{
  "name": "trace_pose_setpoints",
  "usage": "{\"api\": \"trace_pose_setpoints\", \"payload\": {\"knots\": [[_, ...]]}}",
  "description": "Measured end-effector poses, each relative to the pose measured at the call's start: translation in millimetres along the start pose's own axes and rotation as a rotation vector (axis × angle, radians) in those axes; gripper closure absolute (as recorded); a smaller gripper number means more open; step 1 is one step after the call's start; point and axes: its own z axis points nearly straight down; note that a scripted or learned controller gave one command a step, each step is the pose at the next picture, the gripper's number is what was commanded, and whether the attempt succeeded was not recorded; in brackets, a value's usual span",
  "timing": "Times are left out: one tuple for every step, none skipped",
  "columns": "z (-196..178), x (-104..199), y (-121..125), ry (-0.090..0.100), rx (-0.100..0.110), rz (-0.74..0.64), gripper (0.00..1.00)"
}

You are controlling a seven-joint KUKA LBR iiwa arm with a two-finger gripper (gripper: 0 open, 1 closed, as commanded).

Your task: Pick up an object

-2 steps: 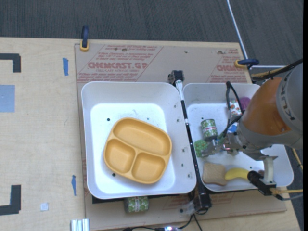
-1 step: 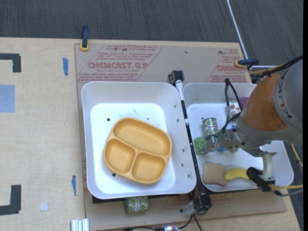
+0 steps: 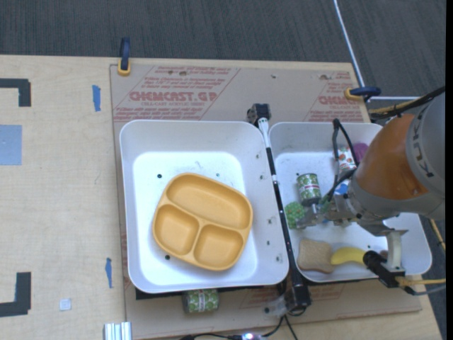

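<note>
Right of centre, the end effector (image 3: 317, 217) sits low beside the green object (image 3: 294, 213); we cannot tell its opening. We should centre over the object before closing, clear of the can (image 3: 308, 188).

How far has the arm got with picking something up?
Done: the arm has reached down into the right bin, among the small can, green item, sponge and banana. In hand: nothing visibly. Left: grasping and lifting one.
</note>
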Motion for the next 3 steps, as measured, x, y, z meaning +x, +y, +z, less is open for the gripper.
{"api": "trace_pose_setpoints", "payload": {"knots": [[-1, -1, -12, -0.001, -0.003, 0.001, 0.00], [1, 0, 30, 0.002, 0.008, -0.003, 0.00], [1, -1, 30, 0.003, 0.008, -0.003, 0.00]]}}
